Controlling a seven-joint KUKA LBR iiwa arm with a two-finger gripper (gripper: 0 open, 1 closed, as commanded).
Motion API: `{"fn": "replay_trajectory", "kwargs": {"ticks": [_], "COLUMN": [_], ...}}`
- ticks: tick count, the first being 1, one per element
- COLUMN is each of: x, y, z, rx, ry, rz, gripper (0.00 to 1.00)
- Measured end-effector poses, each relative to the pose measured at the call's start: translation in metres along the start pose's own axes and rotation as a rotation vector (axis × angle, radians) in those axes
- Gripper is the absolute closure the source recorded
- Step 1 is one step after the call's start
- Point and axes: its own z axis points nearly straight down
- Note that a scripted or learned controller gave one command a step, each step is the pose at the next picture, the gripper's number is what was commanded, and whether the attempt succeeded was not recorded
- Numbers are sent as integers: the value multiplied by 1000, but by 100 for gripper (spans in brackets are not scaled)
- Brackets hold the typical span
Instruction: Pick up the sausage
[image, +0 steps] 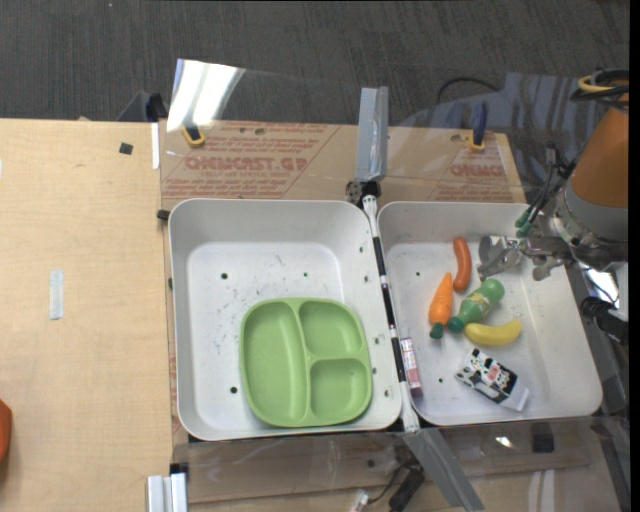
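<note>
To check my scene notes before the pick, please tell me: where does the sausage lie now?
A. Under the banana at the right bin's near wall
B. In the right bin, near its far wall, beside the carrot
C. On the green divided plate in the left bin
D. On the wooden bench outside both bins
B. The sausage lies on the floor of the right bin, toward its far wall, just right of the carrot; the end effector is close beside it.

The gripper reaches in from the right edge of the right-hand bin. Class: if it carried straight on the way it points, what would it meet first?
Probably the sausage: the gripper points left across the right bin, and the sausage lies just ahead. Height is unclear, so it might pass over.
</note>
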Motion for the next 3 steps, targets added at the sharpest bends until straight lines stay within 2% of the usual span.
{"fn": "replay_trajectory", "kwargs": {"ticks": [1,2,3], "x": [46,46,94], "y": [78,78,50], "z": [100,91,-29], "rx": [-3,-3,-2], "ry": [-1,-3,-2], "rz": [-16,-19,-209], "gripper": [0,100,100]}}
